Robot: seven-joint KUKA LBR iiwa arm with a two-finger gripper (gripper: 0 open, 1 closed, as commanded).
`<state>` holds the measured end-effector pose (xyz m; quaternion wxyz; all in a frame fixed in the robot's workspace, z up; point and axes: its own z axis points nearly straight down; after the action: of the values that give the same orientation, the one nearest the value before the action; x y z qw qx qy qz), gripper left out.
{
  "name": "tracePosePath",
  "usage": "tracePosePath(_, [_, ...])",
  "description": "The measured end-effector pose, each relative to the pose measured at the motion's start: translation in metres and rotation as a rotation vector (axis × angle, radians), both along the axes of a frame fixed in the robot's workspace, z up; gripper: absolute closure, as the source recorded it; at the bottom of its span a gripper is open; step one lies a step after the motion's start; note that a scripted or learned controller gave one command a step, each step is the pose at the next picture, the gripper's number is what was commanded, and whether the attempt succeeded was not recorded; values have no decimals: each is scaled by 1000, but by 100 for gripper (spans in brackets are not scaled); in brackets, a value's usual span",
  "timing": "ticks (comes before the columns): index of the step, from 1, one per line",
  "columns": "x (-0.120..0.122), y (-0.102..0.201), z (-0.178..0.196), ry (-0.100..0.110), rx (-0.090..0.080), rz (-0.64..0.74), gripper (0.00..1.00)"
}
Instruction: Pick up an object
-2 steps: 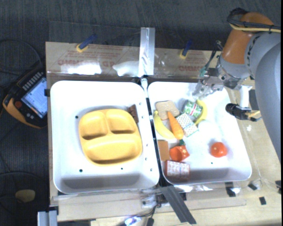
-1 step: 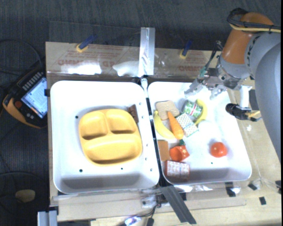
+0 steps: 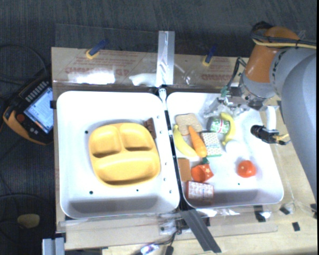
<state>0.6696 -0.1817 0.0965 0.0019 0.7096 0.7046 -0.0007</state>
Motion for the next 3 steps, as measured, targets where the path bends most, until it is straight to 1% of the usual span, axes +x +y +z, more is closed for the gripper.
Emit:
tracePosePath(1, [0,33,-8,-3,-4,193,0])
tracePosePath(2, [-43,50,-7,-5,-3,168,0])
tracePosePath(3, [-80,48,-6,-10,-4,468,0])
